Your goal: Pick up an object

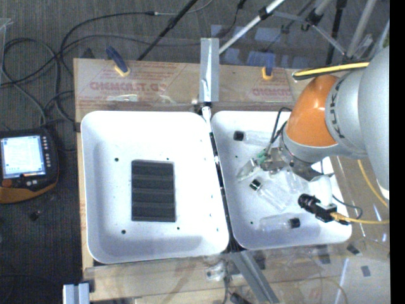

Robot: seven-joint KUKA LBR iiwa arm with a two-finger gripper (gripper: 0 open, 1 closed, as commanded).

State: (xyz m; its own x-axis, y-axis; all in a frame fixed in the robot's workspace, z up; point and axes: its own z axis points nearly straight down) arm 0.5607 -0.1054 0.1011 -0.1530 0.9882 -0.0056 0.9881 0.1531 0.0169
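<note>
In the left bin a black ribbed rectangular pad lies flat near the middle. The right bin holds several clear plastic vials with black caps: one near the centre, one lying along the front wall, and one near the back left corner. A crumpled clear piece lies beside the centre vial. My gripper hangs low over the middle of the right bin, just right of the crumpled piece, mostly hidden under the orange wrist band.
The grey arm covers the right bin's right side. A black connector with a yellow cable hangs over the bin's front right. An upright metal post stands behind the gap between the bins. A teach pendant lies left of the bench.
</note>
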